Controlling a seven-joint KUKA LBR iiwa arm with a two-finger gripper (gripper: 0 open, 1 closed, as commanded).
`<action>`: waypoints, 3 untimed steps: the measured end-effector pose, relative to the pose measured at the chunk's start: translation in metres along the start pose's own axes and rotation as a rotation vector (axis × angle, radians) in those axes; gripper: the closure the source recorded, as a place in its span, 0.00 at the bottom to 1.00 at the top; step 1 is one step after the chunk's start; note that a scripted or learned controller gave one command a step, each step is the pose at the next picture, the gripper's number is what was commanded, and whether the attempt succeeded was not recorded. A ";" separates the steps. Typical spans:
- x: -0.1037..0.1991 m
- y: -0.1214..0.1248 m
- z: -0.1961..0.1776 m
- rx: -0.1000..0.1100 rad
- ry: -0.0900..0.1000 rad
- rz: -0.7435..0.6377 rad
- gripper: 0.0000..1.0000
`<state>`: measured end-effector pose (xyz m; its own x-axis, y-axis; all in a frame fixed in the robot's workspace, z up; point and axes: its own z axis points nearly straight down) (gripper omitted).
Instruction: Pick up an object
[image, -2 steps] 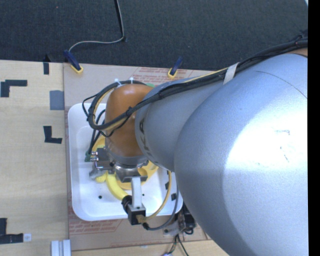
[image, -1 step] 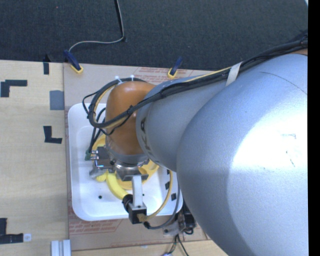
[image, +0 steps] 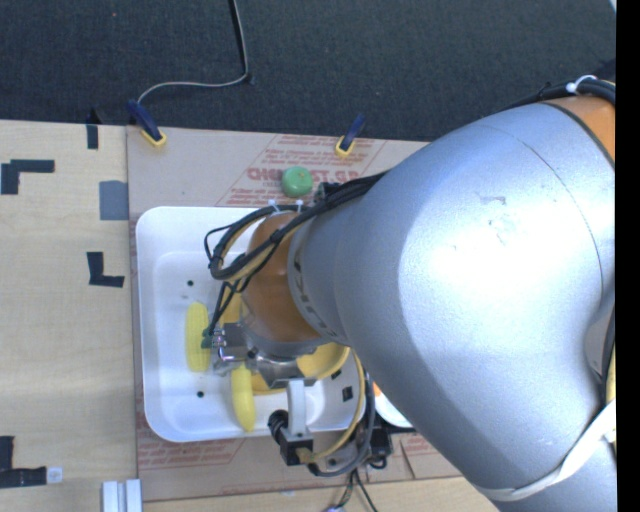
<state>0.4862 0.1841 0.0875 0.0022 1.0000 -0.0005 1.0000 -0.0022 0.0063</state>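
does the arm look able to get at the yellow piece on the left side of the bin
Probably yes. The yellow piece lies uncovered on the floor of the white bin, just left of the arm's wrist, with nothing lying over it.

Light falls bright and even from above. The arm (image: 480, 300) takes a broad soft sheen across its grey shell, whitest near the middle of its bulk, with no hard glare spot. The white bin (image: 165, 300) is close to blown out along its left rim and far-left corner, so its walls show little detail. Beneath the arm the bin's near right part lies in soft shadow. The dark floor (image: 400, 60) beyond the bench's far edge is dim and grainy. Focus is moderately sharp; fine cables look slightly soft.
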 end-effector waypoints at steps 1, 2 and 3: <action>0.041 -0.001 -0.173 0.006 0.001 -0.004 1.00; 0.049 -0.002 -0.156 0.009 -0.001 -0.004 1.00; 0.049 -0.002 -0.152 0.009 -0.002 -0.004 1.00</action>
<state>0.4830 0.2328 0.2393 -0.0017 1.0000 -0.0023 1.0000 0.0017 -0.0027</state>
